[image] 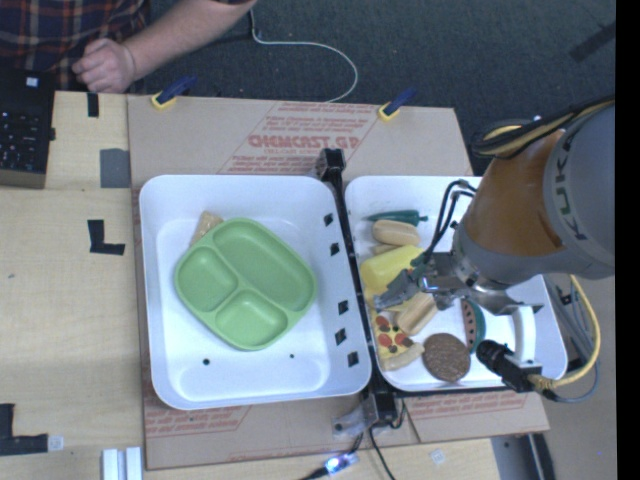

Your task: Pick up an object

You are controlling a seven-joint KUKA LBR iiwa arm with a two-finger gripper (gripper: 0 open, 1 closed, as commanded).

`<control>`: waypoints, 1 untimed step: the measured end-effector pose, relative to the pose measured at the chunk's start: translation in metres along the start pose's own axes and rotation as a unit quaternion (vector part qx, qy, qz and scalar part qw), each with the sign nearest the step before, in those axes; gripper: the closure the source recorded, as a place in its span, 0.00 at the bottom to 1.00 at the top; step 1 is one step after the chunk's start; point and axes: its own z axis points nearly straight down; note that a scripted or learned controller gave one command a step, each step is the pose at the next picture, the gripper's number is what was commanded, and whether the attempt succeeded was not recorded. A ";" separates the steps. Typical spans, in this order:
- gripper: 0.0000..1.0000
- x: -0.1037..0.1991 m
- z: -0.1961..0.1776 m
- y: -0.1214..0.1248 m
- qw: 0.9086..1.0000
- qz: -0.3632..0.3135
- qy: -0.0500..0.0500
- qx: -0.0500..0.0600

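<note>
The right bin point(400, 184) holds several toy foods: a green chili point(395, 216), a tan bun point(397, 233), a yellow wedge point(383, 266), a tan stick-shaped piece point(418, 316), a pizza slice point(392, 340), a brown round patty point(446, 357) and a green-edged slice point(473, 321). My gripper point(404, 289) hangs low over the middle of this bin, between the yellow wedge and the tan stick piece. The grey arm with its orange band point(510, 208) covers the bin's right half. Nothing is visibly lifted.
The left bin point(160, 268) carries a green divided plate point(245, 283) with a tan piece point(207, 224) poking out from under its far-left corner. A person's arm point(150, 38) rests beyond the bench at the top left, near a keyboard point(20, 143). A white cable point(320, 58) loops behind the bins.
</note>
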 end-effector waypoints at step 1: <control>1.00 -0.004 -0.004 -0.003 1.000 0.004 -0.001 0.006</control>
